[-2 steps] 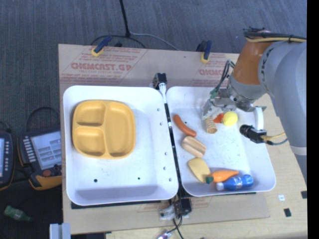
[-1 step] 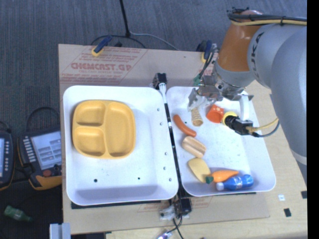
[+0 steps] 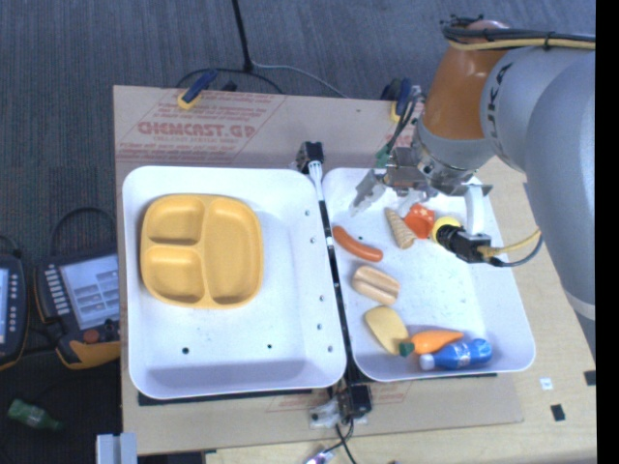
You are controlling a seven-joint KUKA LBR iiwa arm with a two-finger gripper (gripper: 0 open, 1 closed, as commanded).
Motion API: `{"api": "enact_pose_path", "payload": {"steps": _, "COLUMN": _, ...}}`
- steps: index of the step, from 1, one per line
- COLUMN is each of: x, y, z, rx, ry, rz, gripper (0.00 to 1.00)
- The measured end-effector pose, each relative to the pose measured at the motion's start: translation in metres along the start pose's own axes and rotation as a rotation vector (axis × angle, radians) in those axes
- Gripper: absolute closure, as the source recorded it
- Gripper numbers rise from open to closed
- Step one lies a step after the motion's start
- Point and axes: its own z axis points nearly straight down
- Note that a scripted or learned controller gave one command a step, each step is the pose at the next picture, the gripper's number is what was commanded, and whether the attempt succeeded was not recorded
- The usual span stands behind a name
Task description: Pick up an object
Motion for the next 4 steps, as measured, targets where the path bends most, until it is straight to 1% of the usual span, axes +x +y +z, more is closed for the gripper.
{"api": "enact_pose_path", "payload": {"steps": 1, "x": 0.038, "y": -0.052, "z": 0.0, "rx": 0.0, "ry": 0.0, "rz": -0.057, "gripper": 0.0}}
{"api": "enact_pose_path", "payload": {"steps": 2, "x": 0.028, "y": -0.07, "z": 0.0, "rx": 0.001, "ry": 0.0, "rz": -0.318, "gripper": 0.0}}
{"api": "enact_pose_path", "payload": {"steps": 3, "x": 0.028, "y": -0.07, "z": 0.0, "rx": 0.001, "ry": 0.0, "rz": -0.319, "gripper": 0.0}}
{"api": "enact_pose_path", "payload": {"steps": 4, "x": 0.019, "y": -0.068, "z": 0.0, "rx": -0.001, "ry": -0.001, "rz": -0.372, "gripper": 0.0}}
